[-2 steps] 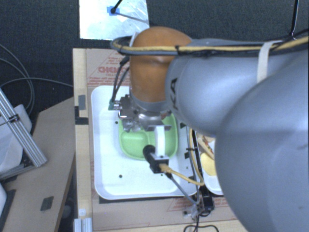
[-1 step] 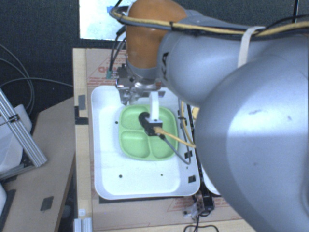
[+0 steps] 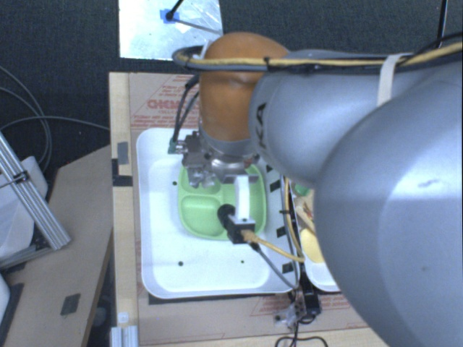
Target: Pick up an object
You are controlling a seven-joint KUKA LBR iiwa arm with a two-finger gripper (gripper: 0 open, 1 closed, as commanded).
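A light green divided plate [image 3: 206,214] lies in the left white bin [image 3: 155,194], near its middle. The arm reaches in from the right and its wrist hangs straight over the plate's far part, hiding the gripper [image 3: 215,176] and much of the plate. The gripper sits low, at or just above the plate's upper compartment. Nothing can be made out between its fingers.
The right bin [image 3: 322,280] is mostly hidden by the arm; a yellow object [image 3: 311,246] and a green scrap [image 3: 302,191] peek out at its left side. A cardboard sheet [image 3: 155,96] lies under the bins. A metal frame [image 3: 29,194] stands at left.
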